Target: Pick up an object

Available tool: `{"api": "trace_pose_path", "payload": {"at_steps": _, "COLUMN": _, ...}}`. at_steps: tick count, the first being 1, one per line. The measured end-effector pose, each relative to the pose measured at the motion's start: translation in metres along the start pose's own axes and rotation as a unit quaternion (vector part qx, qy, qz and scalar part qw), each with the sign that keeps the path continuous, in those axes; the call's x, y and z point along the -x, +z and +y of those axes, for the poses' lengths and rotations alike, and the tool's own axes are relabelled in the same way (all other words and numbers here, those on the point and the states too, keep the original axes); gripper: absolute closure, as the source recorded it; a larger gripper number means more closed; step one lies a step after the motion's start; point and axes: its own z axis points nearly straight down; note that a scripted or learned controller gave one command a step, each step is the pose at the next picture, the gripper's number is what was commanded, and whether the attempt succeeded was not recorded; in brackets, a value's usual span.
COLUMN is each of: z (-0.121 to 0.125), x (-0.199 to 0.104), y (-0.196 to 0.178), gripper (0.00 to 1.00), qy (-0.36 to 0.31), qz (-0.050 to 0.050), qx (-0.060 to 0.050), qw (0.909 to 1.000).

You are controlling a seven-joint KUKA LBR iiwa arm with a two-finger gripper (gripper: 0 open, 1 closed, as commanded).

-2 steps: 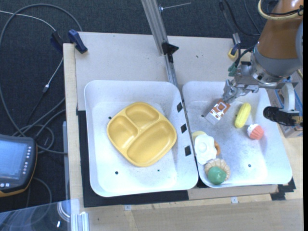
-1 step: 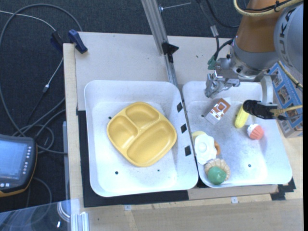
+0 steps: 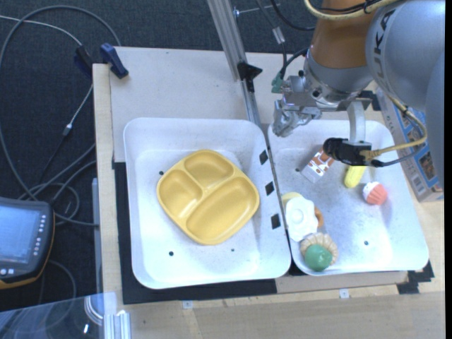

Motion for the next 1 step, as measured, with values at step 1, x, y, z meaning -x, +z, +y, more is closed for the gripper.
{"api": "trace_pose_path", "payload": {"at_steps": 1, "z": 0.0177, "x": -0.0593, "y": 0.0123, "gripper": 1.00, "qy": 0.000, "qz": 0.000, "qx": 0.000, "qw": 1.0000}}
